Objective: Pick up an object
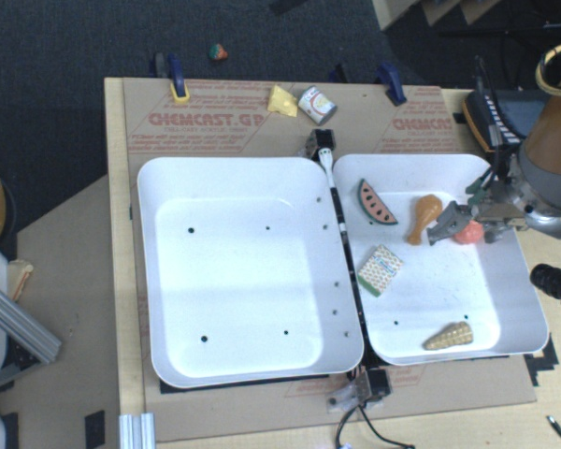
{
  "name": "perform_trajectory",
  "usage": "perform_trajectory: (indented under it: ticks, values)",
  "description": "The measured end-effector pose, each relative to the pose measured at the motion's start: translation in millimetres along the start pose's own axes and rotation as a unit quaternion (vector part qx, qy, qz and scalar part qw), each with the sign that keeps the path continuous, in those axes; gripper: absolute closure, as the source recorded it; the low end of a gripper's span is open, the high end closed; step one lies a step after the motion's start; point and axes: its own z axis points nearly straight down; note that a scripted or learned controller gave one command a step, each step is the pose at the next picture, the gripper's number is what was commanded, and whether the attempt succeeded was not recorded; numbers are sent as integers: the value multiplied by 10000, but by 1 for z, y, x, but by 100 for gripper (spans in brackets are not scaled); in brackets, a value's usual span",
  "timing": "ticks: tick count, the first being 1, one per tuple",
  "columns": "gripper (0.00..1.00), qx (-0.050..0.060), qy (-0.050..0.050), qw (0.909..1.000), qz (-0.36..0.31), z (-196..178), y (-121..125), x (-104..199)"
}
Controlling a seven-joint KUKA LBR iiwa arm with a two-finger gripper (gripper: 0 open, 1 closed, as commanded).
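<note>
Drumstick [424,217] lies in the right bin [505,335], just beside the gripper [453,229]. Whether the gripper holds anything, I cannot tell; a pink toy [469,235] sits under it, perhaps the target

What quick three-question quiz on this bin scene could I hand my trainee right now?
1. True or false: the watermelon slice lies in the left bin.
2. Which item lies nearest the right bin's near edge? A) drumstick B) patterned packet C) cone
3. Fill in: the gripper hovers over the ___ bin, beside a pinkish-red object.

Key: 1 false, it lies in the right bin; 2 C; 3 right.
</note>
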Motion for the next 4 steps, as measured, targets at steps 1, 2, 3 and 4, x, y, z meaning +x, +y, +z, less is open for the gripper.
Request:
perform_trajectory:
  ticks: [1,2,3,4]
  values:
    - [0,-16,21,10000,5,158,45,4]
    - [0,-37,-11,10000,-15,139,97,9]
    - [0,107,12,9999,11,154,143,23]
    - [100,45,-6,10000,12,143,144,22]
